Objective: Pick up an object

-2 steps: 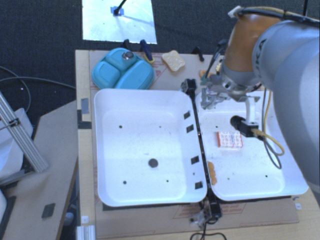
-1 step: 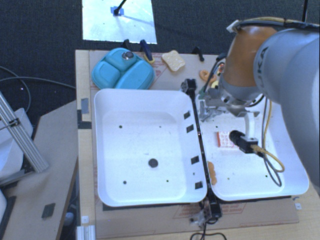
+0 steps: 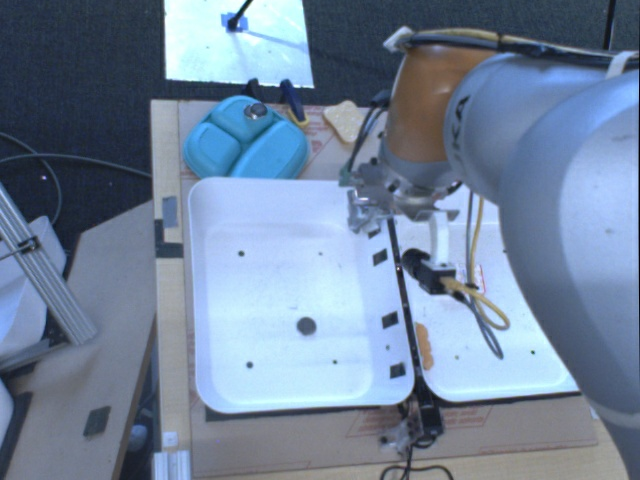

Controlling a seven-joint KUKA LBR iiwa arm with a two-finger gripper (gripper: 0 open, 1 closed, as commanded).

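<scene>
— Gripper first — where do we see it?
— Above the divide between the bins; we cannot tell its state.
— Objects?
— Dark disc in left bin, orange piece in right bin.

You see two white bins, black-speckled; a dark grey disc in the left one, an orange-brown piece in the right. Arm is grey with an orange band. A yellow cable hangs below it. Behind the bins: a light blue container and a tan piece. Bench is beige.
</scene>
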